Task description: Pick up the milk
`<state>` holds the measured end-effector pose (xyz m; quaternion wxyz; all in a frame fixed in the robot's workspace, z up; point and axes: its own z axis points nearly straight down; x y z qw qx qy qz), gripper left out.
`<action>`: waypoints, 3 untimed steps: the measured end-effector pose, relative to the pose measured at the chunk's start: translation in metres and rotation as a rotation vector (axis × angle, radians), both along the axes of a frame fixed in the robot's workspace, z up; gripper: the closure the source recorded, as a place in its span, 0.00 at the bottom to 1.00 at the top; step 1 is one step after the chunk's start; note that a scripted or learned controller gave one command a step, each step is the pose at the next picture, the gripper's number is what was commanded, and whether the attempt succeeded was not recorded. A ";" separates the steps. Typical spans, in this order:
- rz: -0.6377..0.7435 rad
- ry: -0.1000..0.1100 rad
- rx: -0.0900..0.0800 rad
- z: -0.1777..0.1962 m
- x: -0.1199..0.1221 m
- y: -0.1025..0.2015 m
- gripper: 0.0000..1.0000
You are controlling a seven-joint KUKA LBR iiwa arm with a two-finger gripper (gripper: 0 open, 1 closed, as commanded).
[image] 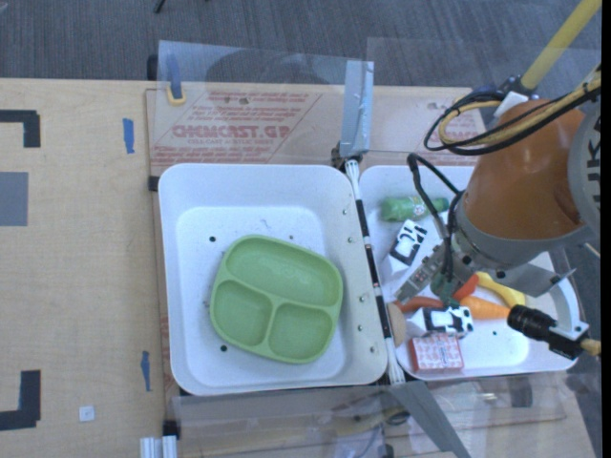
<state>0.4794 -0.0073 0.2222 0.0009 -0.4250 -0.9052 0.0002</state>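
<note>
left bin [181, 256] holds a green divided plate [277, 299]; right bin [506, 356] holds the clutter. arm [525, 189] hangs over the right bin, gripper [431, 277] low among the items, can't tell how far open or whether it grips anything. milk [447, 321], black-and-white carton, lies just below the gripper beside a carrot [487, 305], red-white box [436, 353] in front.

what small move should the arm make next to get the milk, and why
Probably a short shift toward the near side of the right bin, then a descent. The pincer sits low among the toys, beside the orange carrot, while the cow-patterned milk carton lies just nearer the camera, not between its fingers. A second black-and-white carton lies on its far side.
</note>
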 end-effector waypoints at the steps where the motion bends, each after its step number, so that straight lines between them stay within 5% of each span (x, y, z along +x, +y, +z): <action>1: -0.028 0.000 0.000 -0.003 0.000 0.034 1.00; 3: -0.027 -0.008 0.000 0.018 0.002 0.034 1.00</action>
